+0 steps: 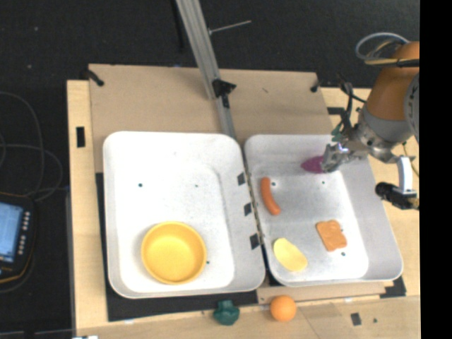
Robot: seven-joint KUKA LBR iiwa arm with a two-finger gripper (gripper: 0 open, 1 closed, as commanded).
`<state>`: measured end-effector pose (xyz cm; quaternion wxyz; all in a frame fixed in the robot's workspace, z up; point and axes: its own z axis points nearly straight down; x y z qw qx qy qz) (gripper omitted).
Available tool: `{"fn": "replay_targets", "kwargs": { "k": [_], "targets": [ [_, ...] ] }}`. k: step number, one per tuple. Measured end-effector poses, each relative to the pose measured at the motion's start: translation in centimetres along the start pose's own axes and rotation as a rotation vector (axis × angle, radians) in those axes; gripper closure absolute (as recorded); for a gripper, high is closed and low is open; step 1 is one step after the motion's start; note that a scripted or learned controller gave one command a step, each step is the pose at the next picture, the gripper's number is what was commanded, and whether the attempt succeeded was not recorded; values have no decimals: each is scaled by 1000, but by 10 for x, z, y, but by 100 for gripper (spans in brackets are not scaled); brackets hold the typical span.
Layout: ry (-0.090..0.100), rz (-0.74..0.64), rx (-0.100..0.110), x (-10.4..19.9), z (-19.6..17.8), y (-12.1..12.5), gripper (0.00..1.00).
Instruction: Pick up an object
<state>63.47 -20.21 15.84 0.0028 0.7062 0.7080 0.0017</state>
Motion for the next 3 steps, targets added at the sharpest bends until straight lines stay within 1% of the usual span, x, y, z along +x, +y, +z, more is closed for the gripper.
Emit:
{"fn": "replay_targets", "kwargs": {
  "k": [1, 2, 3],
  "targets": [
    [-1, -1, -1, -3, -47, 9, 100],
    [0, -3, 1, -5, -76, 10, 100],
    [1, -2, 5, 38, -71, 2, 100]
  ]
}}
